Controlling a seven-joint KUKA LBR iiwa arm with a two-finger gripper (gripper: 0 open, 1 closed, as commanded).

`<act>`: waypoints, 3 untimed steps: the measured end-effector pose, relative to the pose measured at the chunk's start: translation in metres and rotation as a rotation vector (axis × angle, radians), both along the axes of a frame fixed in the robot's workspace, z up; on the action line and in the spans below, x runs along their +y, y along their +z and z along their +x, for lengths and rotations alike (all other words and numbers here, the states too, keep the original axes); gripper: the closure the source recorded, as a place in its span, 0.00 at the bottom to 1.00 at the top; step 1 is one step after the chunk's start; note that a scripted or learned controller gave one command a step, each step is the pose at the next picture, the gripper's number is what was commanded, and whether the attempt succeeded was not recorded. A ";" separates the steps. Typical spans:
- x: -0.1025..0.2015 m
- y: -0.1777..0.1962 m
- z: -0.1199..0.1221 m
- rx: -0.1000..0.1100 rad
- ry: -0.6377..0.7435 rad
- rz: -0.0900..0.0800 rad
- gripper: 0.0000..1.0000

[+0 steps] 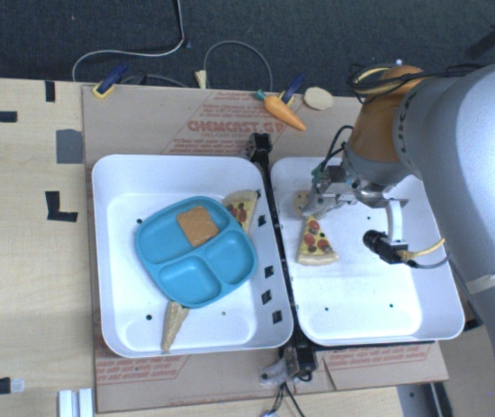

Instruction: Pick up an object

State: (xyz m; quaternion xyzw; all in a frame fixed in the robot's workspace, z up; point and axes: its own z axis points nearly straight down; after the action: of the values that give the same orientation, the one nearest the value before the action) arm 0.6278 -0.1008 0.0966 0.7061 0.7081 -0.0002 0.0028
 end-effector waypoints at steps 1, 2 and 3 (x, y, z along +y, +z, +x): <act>0.000 0.000 0.000 -0.001 0.001 0.000 0.00; -0.015 -0.012 0.042 0.002 -0.001 0.003 0.00; 0.004 -0.011 0.041 0.003 -0.001 -0.002 0.00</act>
State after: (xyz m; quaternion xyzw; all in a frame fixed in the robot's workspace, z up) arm 0.6684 -0.0971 0.0856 0.7063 0.7079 -0.0019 0.0022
